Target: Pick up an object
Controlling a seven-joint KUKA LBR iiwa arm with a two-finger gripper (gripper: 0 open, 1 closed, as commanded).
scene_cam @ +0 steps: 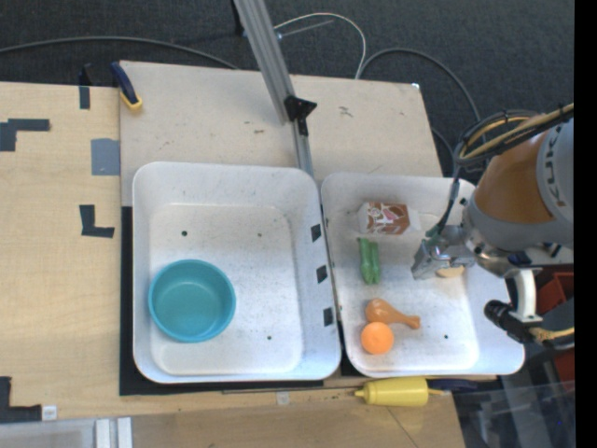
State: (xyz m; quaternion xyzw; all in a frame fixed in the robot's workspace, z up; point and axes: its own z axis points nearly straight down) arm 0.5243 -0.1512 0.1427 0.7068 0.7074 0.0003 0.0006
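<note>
Bins point(140, 250): two; bowl point(192, 299), one; orange point(377, 338), one.

The arm point(522, 189) is cut off by the right edge, so just its orange band and grey wrist show. The gripper point(437, 259) is small and blurred over the right bin point(494, 357); whether anything sits between its parts cannot be told. A pale object point(451, 271) just beside it is too indistinct to name. The label on the brown and white packet point(384, 218) is unreadable (a red mark is all that shows). The grey pole point(266, 40) leaves the frame at the top edge. The tabletop point(47, 250) is cropped at the left and bottom. Cables point(401, 59) run out of frame at the top right.
</note>
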